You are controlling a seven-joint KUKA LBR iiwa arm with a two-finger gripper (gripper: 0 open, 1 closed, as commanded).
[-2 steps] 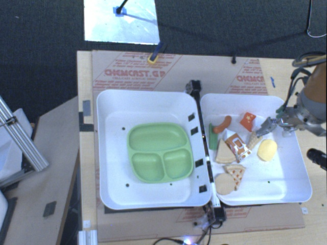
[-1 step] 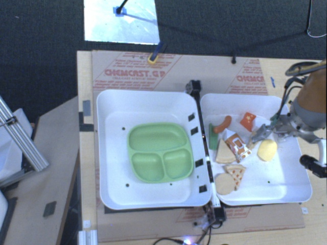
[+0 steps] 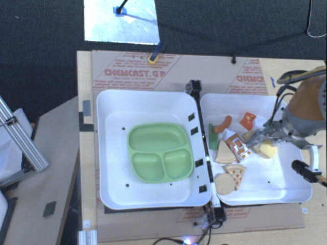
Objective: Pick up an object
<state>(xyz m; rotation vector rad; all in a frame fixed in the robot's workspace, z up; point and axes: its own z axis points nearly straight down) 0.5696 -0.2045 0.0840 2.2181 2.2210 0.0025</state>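
Note:
The right bin (image 3: 286, 185) holds several toy foods: a brown sausage (image 3: 222, 124), a red block (image 3: 247, 120), an orange-and-white snack packet (image 3: 236, 147), a pale yellow lump (image 3: 267, 149), a tan wedge (image 3: 223, 152), a waffle triangle (image 3: 235, 174) and a round cookie (image 3: 223, 184). My gripper (image 3: 258, 136) reaches in from the right, low over the bin's middle. It sits between the red block and the yellow lump, just right of the snack packet. Whether it touches any of them is unclear.
The left bin (image 3: 112, 137) holds a green divided plate (image 3: 160, 152). A black divider with clips (image 3: 196, 131) runs between the bins. The arm's orange band (image 3: 306, 98) hangs over the right bin's far right side, with a black part (image 3: 305, 170) near the right rim.

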